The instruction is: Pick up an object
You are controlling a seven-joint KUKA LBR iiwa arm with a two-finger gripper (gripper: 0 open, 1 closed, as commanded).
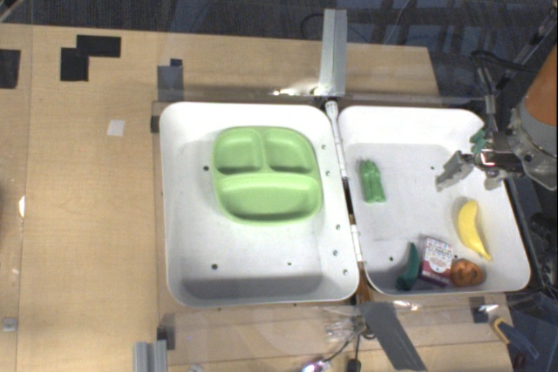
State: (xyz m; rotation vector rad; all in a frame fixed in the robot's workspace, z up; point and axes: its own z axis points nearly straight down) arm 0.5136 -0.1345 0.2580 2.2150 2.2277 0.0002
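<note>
No legible writing seen; tray [265, 172] in left bin [179, 213]; banana [472, 228] in right bin [410, 131]; gripper [472, 167] spread, nothing held

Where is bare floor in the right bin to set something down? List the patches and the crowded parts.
Right bin: bare floor along its far wall, and the middle between the green block and the banana. Crowded: the near right corner, where the dark green piece, the small packet and the orange-brown fruit cluster. The gripper hangs above the banana.

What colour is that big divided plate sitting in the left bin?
The divided plastic plate is light green, seen clearly in the overhead camera view.
</note>
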